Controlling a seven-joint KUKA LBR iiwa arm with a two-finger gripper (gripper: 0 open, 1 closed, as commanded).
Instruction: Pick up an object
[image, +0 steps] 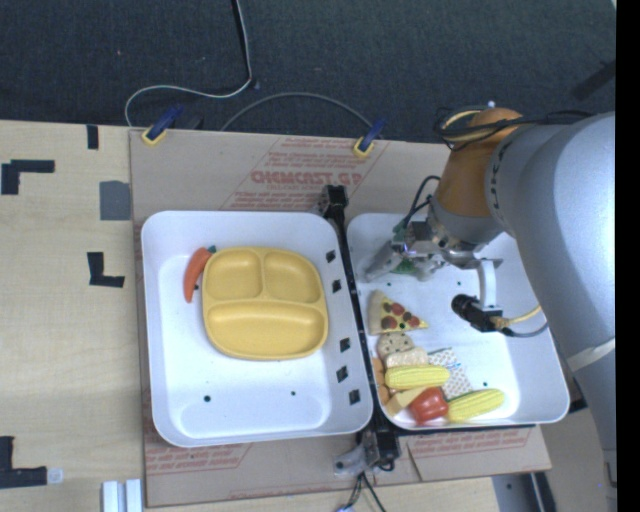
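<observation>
In the left bin (170, 330), an orange carrot (195, 273) lies against the upper left edge of a yellow divided plate (265, 302). Its long axis runs nearly up and down the view, with the green top at the upper end, leaning slightly right.

A black divider (345, 300) separates the two bins. In the right bin (530, 375), a pizza slice (393, 317) lies near the left wall with its tip pointing right. Below it crowd a cracker-like piece (405, 350), a corn cob (417, 377) lying roughly left to right, a red tomato-like piece (429, 404) and a second corn cob (475, 404) tilted up to the right.

The gripper (408, 255) hangs over the bin's upper left corner, above the pizza slice and apart from it. Whether its jaws are open I cannot tell; nothing is visibly between them. A black cable fitting (475, 311) sits to the right.
</observation>
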